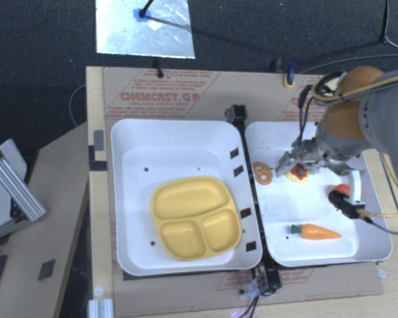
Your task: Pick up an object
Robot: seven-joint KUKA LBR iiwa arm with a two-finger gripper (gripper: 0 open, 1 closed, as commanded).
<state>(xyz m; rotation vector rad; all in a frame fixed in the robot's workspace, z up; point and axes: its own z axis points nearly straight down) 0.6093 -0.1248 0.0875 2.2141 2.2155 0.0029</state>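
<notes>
Whether the jaws of the gripper (pixel 300 165) are spread or pressed together cannot be told from this high, slanted view; they sit low over a small red and yellow item (pixel 297 173), and it is not clear that they touch it.

Nearest the camera, in the right bin (pixel 375 244), an orange toy carrot (pixel 316 231) lies on its side along the front, its green end pointing left. Beside it, the left bin (pixel 119 197) holds a yellow divided plate (pixel 196 217) with three compartments, set toward the front right corner.

Farther back in the right bin, the small red and yellow item rests on the white floor directly under the gripper. A little brown pretzel (pixel 262 173) lies just to its left, near the wall shared by the two bins and apart from the gripper.

The grey arm (pixel 378 111) reaches in from the right, above the back half of that bin.

Both bins sit on a brown printed cardboard sheet (pixel 166 95). Beyond it, a square silver sheet (pixel 144 18) lies on dark ground.
</notes>
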